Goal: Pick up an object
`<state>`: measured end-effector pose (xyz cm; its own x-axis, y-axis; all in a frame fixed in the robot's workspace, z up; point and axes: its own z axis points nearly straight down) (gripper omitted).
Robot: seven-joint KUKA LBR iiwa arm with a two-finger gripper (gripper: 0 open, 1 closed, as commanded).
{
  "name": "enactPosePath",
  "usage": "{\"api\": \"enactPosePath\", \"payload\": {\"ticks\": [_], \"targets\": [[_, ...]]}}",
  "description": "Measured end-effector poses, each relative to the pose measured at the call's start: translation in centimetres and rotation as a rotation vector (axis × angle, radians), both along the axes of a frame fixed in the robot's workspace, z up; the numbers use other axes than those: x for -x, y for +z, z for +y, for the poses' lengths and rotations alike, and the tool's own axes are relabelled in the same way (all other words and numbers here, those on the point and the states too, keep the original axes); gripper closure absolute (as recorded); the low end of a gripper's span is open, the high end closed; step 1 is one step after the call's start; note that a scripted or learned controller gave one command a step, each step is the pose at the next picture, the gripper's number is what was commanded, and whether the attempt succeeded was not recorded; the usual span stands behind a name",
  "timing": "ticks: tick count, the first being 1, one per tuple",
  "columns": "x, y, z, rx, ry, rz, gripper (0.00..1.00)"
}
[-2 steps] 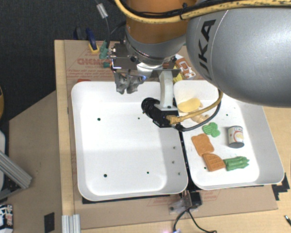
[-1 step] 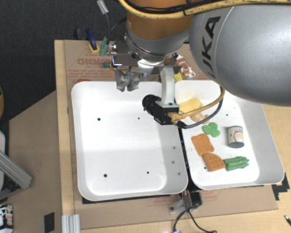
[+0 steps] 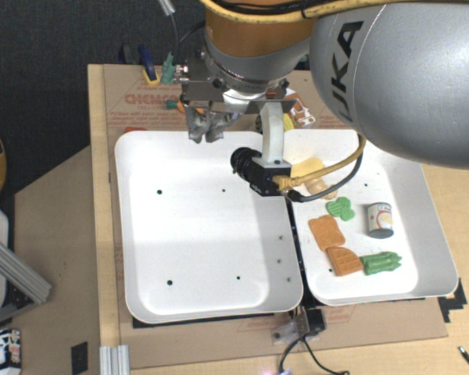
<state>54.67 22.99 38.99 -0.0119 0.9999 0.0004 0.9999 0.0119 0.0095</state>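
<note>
Camera view: the arm hangs over the back rim of the left bin (image 3: 141,233), its claw (image 3: 205,127) near that edge; how far open it is can't be told, and nothing shows in its grip. The pickings lie in the right bin (image 3: 430,264): a small can (image 3: 379,219), green pieces (image 3: 381,263), tan blocks (image 3: 326,231). Looks like the approach stage; next it must swing right and descend. The arm's bulk hides the right bin's back corner.

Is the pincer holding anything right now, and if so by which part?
Nothing shows between the fingers of the pincer; it hangs above the left bin at its far edge.
</note>
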Motion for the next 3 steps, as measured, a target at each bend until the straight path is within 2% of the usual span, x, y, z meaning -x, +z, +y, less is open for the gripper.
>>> {"api": "enactPosePath", "payload": {"ticks": [3], "targets": [[-0.1,3.1,0.3,-0.001,0.005,-0.007,1.00]]}}
